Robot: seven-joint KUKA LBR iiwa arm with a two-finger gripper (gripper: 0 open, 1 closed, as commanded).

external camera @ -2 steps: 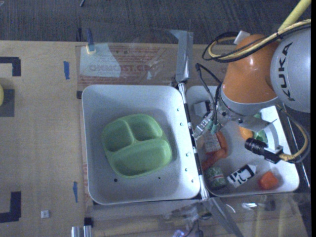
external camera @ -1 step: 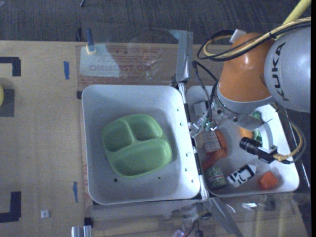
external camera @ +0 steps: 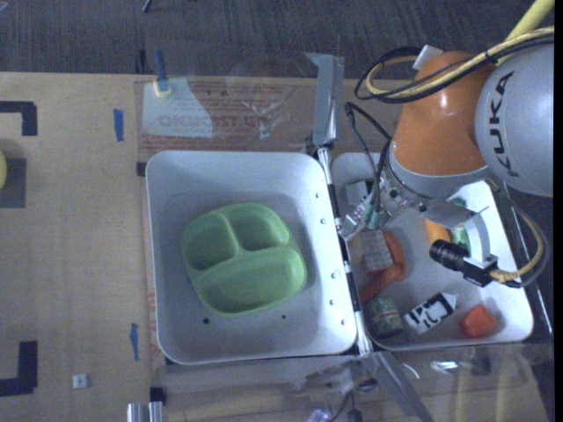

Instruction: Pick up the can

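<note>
The can, small with a dark green and red label, lies near the front left corner of the right bin. My gripper hangs under the orange wrist band, low over the left part of that bin and close to the wall between the bins. It is well behind the can, above a small brownish box and apart from the can. The arm's bulk hides the back of the right bin.
The left bin holds a green divided plate. The right bin also holds an orange piece by the box, a black-and-white tag, a red-orange item and an orange-green item. A black camera juts from the wrist.
</note>
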